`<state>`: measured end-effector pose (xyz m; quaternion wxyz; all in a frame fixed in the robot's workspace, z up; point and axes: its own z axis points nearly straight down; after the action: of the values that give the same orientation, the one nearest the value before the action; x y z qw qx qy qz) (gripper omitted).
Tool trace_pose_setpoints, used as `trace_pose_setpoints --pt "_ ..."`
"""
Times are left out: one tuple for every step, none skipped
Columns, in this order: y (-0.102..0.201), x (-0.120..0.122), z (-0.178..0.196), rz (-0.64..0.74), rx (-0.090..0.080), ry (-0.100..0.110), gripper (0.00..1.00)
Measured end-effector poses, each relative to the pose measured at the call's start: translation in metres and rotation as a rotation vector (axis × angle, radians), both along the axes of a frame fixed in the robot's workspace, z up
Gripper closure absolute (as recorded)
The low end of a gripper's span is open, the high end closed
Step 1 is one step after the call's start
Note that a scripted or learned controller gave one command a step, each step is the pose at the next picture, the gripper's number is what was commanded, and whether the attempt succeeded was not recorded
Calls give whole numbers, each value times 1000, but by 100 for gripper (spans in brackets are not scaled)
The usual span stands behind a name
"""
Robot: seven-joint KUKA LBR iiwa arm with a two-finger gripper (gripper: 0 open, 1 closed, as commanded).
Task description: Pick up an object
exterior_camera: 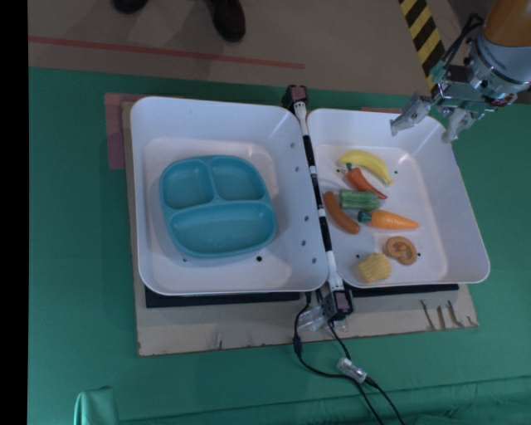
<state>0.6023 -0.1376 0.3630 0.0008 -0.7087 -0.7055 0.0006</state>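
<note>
Fingers spread and holding nothing, the gripper (pixel 433 114) hovers over the right bin's (pixel 465 212) far corner. Toy foods, including a banana (pixel 366 163), lie below; approach seems underway, descent needed next.

A: What lies under the bins?
B: A green cloth (pixel 75 249) covers the bench, with a sheet of brown cardboard (pixel 249 328) on top of it.
A: And beyond the bench?
B: A tan floor (pixel 348 37) crossed by a red line (pixel 166 51), with yellow-and-black hazard tape (pixel 421 33) at the upper right. Two dark shoes (pixel 226 17) stand near the top edge.
</note>
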Motion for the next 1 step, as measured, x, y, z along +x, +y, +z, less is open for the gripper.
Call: trace_pose_setpoints --pt "48 24 -83 2 -1 -3 0"
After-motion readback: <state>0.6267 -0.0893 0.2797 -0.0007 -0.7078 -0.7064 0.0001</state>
